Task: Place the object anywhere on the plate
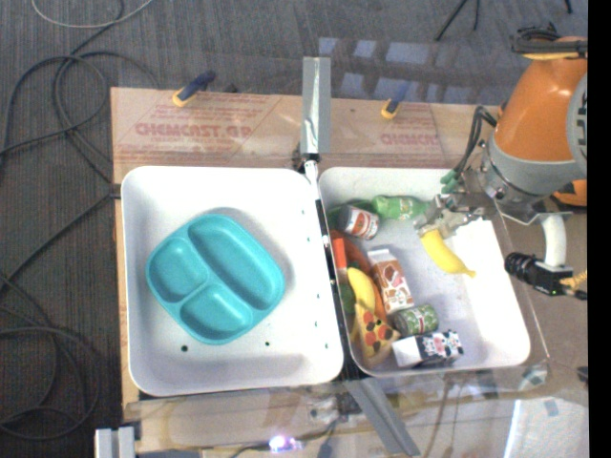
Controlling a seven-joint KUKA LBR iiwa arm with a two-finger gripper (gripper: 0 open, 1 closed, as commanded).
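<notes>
While the grey arm [535,132] with its orange band reached in from the three o'clock side, its wrist hung over the upper right part of the right bin [511,337], tilted down toward the bin's floor. The gripper [445,216] sat low at about ten o'clock from the wrist, its tips right at the upper end of a yellow banana [449,254]; whether the fingers were parted or clenched on the fruit I could not tell, since the metal parts blurred together there.

The banana lay on the white floor of the right bin, in its upper right quarter, apart from the other items. Its long axis ran from roughly eleven o'clock to five o'clock, the upper end under the gripper and the lower tip pointing toward the bin's right wall.

The rest of the right bin was crowded along its left side: a green bottle [401,205] near twelve o'clock, a small can [360,222] beside it, a carton [389,281], a second yellow piece [359,289], a dark green can [416,319] and a black-and-white box [430,348] toward six o'clock.

The left bin [153,351] held a teal divided plate [216,277], three compartments, sitting near its centre.
</notes>
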